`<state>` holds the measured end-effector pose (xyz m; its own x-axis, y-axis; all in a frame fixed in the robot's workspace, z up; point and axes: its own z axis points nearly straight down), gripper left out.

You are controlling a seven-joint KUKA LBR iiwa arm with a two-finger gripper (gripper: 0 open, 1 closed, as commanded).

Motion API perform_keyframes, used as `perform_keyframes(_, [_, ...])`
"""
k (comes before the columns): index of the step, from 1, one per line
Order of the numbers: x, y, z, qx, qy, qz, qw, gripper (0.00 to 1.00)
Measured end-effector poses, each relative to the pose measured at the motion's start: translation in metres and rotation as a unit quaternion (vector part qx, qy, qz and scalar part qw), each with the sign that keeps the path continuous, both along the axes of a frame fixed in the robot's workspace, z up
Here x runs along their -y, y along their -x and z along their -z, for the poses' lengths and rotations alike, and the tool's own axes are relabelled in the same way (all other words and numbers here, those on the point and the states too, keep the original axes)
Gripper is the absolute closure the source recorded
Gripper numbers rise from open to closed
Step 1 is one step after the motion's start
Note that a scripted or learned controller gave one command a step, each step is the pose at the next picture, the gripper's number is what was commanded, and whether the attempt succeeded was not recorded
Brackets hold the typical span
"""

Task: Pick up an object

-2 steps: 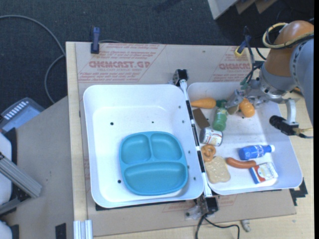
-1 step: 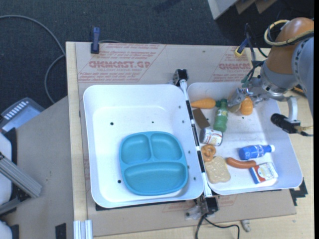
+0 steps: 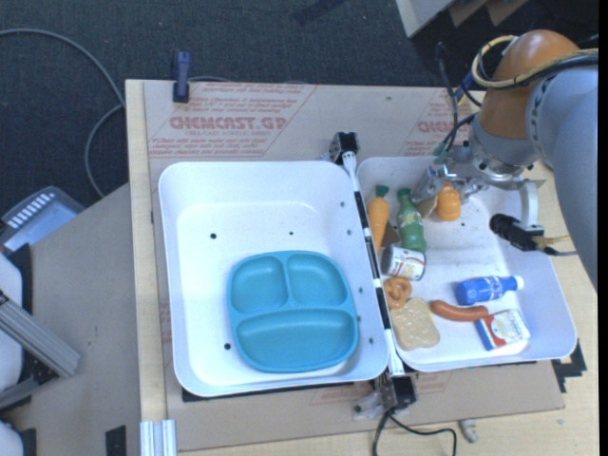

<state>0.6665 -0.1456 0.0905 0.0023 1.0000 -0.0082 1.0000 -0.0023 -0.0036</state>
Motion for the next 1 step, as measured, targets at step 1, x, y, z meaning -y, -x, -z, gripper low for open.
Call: perform_keyframes(1, [-0.0765, -0.001, -0.0957, 0.004, -0.0044, -0.002, 1.0, 1.0])
